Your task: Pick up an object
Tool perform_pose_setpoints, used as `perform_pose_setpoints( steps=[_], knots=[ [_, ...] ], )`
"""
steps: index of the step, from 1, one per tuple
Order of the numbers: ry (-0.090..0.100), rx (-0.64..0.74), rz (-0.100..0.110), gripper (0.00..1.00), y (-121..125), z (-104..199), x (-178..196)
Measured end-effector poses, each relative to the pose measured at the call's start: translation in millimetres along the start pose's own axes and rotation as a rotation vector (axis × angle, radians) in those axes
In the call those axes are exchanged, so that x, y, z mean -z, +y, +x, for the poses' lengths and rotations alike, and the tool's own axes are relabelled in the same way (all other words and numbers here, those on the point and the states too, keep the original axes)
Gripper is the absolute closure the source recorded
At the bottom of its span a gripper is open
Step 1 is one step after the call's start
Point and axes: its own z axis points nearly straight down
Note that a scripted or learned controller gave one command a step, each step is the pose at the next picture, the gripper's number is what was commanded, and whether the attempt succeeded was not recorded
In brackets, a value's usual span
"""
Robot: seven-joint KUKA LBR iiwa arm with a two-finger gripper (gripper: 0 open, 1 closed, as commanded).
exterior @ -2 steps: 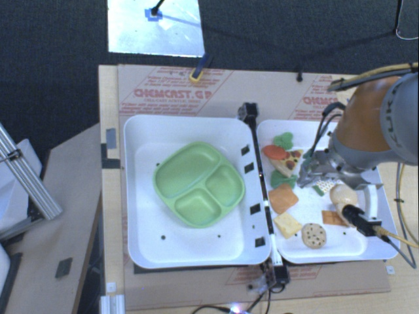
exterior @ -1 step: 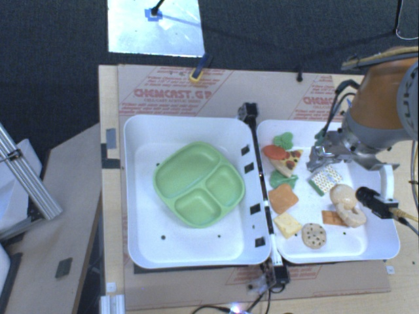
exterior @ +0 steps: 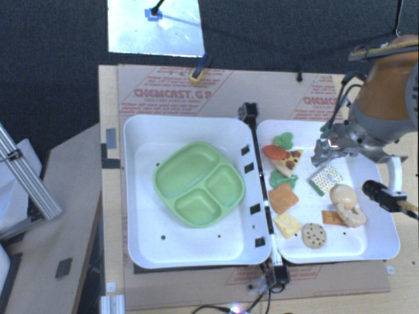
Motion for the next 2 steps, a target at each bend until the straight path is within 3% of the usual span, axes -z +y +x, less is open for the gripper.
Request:
perform_pose_setpoints(
  steps=[1,2],
  knots=[
    [0.003,0.004,0.004,1.00,5.3,47.1,-10.7],
    [0.001,0.002,0.002,1.00,4.8,51.7,2.9]
  ],
)
